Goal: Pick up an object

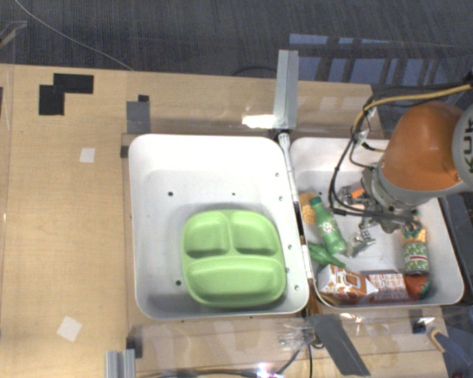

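You see the wooden bench filling most of the frame, with two white bins side by side. The left bin, at centre, holds a green divided tray lying flat towards its lower edge. The right bin sits at the lower right of the frame. The arm's orange band hangs over its upper part, and the gripper points down just right of a green bottle lying near the bin's left wall. You cannot tell how the claw stands. Along the bin's lower edge lies a brown and white packet; at its lower right stands a small red and green bottle.
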`<state>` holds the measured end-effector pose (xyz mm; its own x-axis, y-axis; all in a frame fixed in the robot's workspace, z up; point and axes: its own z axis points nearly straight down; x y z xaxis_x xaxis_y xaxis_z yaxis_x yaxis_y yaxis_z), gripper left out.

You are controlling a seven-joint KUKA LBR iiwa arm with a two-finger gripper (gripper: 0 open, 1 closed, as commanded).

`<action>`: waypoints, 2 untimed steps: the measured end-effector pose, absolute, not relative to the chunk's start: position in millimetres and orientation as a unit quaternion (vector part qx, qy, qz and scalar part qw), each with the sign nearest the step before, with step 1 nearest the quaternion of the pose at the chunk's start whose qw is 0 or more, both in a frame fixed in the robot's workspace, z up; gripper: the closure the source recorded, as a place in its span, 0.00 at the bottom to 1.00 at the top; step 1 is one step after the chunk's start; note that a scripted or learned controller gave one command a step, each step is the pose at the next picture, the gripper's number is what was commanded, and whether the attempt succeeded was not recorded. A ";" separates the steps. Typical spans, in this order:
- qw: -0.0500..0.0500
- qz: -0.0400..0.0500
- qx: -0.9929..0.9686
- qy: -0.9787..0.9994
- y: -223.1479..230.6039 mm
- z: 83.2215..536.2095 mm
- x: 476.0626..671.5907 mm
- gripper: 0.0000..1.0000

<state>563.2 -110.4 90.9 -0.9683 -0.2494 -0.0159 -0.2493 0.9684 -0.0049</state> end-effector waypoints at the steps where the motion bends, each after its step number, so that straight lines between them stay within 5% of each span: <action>1: 0.006 -0.001 -0.161 0.987 -131.8 88.3 645.8 0.00; 2: 0.007 0.000 -0.120 0.993 -80.7 90.1 599.8 0.00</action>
